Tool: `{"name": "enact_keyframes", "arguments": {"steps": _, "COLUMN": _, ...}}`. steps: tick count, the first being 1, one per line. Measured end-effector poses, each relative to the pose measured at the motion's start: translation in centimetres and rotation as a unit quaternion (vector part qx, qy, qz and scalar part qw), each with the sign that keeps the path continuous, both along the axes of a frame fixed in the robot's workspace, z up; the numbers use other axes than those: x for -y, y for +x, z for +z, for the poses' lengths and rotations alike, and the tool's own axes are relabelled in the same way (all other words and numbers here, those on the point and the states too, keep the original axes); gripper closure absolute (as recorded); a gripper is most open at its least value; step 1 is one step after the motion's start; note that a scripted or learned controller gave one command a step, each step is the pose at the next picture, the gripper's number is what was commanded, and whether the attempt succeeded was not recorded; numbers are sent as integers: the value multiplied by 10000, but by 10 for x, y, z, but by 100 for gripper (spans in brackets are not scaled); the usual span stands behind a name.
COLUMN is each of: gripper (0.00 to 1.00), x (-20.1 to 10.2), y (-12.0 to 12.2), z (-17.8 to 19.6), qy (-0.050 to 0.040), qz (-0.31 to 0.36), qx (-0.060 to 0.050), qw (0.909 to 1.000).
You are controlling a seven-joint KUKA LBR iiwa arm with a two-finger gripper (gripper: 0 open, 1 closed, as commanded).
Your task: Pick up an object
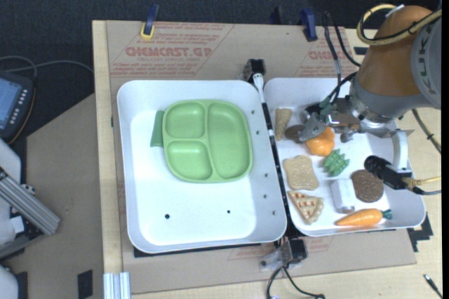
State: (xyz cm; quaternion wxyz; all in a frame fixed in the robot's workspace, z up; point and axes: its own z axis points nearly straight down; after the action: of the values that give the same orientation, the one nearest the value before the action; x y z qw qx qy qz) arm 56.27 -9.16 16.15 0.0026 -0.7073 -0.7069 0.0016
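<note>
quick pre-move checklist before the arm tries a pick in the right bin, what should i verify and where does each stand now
1. Pincer over the right bin, not the left one: ok.
2. Target close by: the orange fruit lies right under the pincer: ok.
3. Something already between the pincer tips: cannot tell, the wrist and dark hardware hide them.
4. Room around the target: not ok, the green toy and bread slice sit close beside it.
5. Other items out of the arm's way: the carrot, waffle wedge and brown patty lie nearer the front edge: ok.
6. Green divided plate in the left bin, away from the arm: ok.
</note>
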Motion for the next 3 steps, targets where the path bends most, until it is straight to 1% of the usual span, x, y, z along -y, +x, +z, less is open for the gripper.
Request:
{"name": "enact_keyframes", "arguments": {"steps": 1, "gripper": 0, "x": 6, "y": 4, "z": -46, "qy": -2, "qz": 0, "qx": 3, "qw": 10000}}
{"name": "enact_keyframes", "arguments": {"steps": 2, "gripper": 0, "x": 5, "y": 4, "z": -79, "qy": -1, "qz": 1, "qx": 4, "qw": 10000}}
{"name": "enact_keyframes", "arguments": {"steps": 3, "gripper": 100, "x": 5, "y": 5, "z": -66, "qy": -6, "qz": -4, "qx": 28, "qw": 10000}}
